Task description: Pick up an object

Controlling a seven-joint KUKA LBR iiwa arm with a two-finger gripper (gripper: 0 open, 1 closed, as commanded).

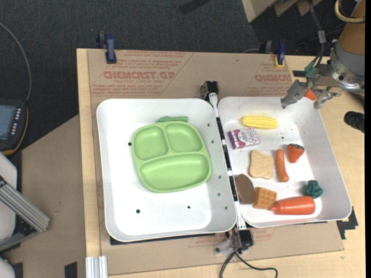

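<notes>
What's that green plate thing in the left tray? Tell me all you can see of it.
The green plate is a pale green divided dish, plastic by its look, with rounded corners. It has three compartments: two smaller ones toward the far side and one wide one nearer the camera. A small darker green tab shows at its far edge. It lies flat, slightly turned, in the middle of the left bin, with nothing in it.

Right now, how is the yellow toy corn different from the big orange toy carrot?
The yellow toy corn is shorter and lies near the far end of the right white bin. The big orange toy carrot is longer, with a red-orange colour, and lies near the bin's front edge. Both lie flat, pointing sideways.
</notes>
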